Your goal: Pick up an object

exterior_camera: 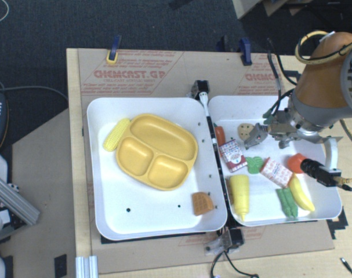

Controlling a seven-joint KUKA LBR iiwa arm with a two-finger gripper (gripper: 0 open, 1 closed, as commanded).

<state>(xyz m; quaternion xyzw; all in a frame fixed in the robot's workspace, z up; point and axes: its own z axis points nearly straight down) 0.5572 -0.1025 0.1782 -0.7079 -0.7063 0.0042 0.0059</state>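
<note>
Overhead, hangs low over the upper middle of the right bin (332,210), reaching in from the right on a grey arm with an orange band: gripper (258,136). Open or closed, impossible to tell from this angle. Nothing visibly held.

Just left of the gripper, lying on the bin floor: a small tan cookie (243,131). Just below it, a red-and-white packet (232,155), tilted, near the bin's left wall. Against that wall, above the packet, a thin red piece (220,135). Right of the packet and touching it, a green lump (255,165). Further right, a second packet (275,171), set at a slant. Beside that, near the right wall, an orange ball (296,161), partly hidden by a black part of the arm. Along the bottom of the bin: a yellow block (239,194) at the left, a green pod (287,202) and a banana (303,194) side by side at the right.

Over in the left bin (100,172): a yellow divided tray (157,151) in the middle, a corn cob (116,134) touching its upper left edge, and a brown wafer (202,202) near the lower right corner, well apart from the tray.

Beneath both bins, a cardboard sheet (164,68) printed in red, pinned at the far edge by two clamps (245,51).
</note>
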